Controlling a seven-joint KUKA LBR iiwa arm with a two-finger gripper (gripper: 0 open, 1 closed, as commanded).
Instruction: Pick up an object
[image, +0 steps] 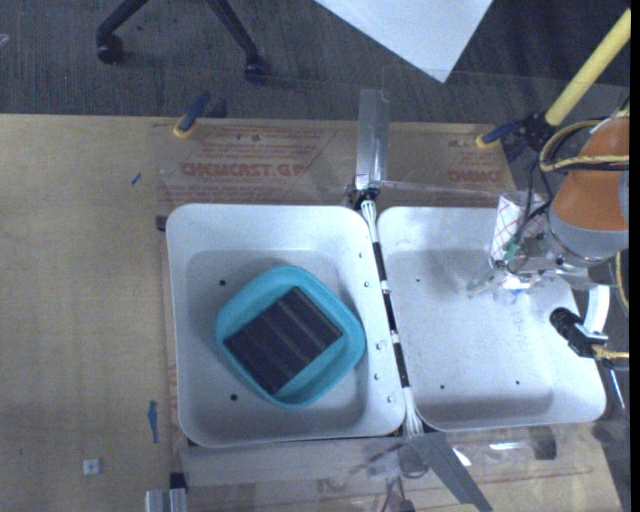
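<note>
Picking step: we judge the arm is at the approach stage and nothing is lifted yet. The only clear candidate is the teal tub (341, 318) with the dark ridged block (283, 340) lying inside it.
Target place: the tub sits flat in the left bin (190, 240), about mid-floor and turned at an angle to the walls. The block sits within the tub's rim.
Claw place: the claw (508, 278) hangs over the right bin (450, 385), near its far right part and well apart from the tub, with the divider between the bins in the way.
Claw state: blurred and partly hidden by cables, so we cannot tell whether it is apart or together. We see nothing held in it.
Arm pose: the arm (592, 225) comes in from the right, with the orange band (603, 185) above the wrist. The wrist points down and slightly inward, low over the bin floor.
How to do it well: we would lift clear of the divider first, cross to the left bin, and line up with the tub's angle. Then we would come straight down on one rim wall or across the block's short side.
Risk: the tub wall looks thin and smooth and might slip, possibly tipping the block out.
Bench: the tan bench (80, 300) carries both bins side by side.
</note>
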